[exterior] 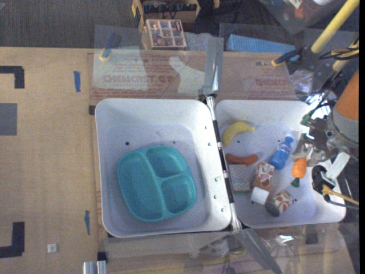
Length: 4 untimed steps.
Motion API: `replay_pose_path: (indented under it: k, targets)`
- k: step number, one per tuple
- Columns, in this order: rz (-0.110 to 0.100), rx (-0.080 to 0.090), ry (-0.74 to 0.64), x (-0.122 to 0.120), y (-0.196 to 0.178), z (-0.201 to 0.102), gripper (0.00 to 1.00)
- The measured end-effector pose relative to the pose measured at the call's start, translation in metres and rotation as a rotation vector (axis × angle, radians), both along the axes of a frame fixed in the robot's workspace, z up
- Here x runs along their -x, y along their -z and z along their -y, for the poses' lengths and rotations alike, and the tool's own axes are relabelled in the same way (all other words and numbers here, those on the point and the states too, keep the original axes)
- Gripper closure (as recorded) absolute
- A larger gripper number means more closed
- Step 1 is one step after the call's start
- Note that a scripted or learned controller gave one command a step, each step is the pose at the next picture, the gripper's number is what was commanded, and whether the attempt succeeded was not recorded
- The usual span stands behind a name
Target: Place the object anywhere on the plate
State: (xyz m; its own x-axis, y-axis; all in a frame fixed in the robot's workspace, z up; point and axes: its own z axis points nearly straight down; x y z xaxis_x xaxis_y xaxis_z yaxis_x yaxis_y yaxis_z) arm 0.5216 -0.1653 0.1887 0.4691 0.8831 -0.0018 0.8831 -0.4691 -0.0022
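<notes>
Camera view puts the teal divided plate (157, 182) alone in the left bin (108, 119), nearer its front edge, while every candidate object lies in the right bin (268, 112): a banana (236, 131) toward the back-left corner, a sausage (242, 159) just in front of it, a blue bottle (281, 153), a carrot (299, 169), and a tight huddle of a small patterned carton (263, 176), a grey mesh pad (240, 178) and a tipped cup (278, 201) near the front edge. The gripper (317, 150) hangs over the right bin's right edge, beside the carrot; how wide it stands cannot be told, and nothing is visibly held. The likeliest trouble is crowding: the bottle and carrot sit close together, so a descent on either could nudge the other away or pinch both. A round bottle or tapered carrot may also slip out during the carry across the divider between the bins, falling short of the plate or against the bin wall.
</notes>
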Motion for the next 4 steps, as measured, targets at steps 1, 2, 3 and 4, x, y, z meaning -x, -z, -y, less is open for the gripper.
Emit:
replay_pose_path:
  k: [1,2,3,4]
  targets:
    - [0.002,0.000,0.117,-0.041,-0.051,-0.061,1.00]
    - [-0.003,-0.001,0.012,-0.027,-0.044,-0.133,1.00]
    - [0.002,0.000,0.010,-0.045,-0.035,-0.196,1.00]
    - [-0.003,-0.002,-0.326,-0.027,0.033,-0.266,1.00]
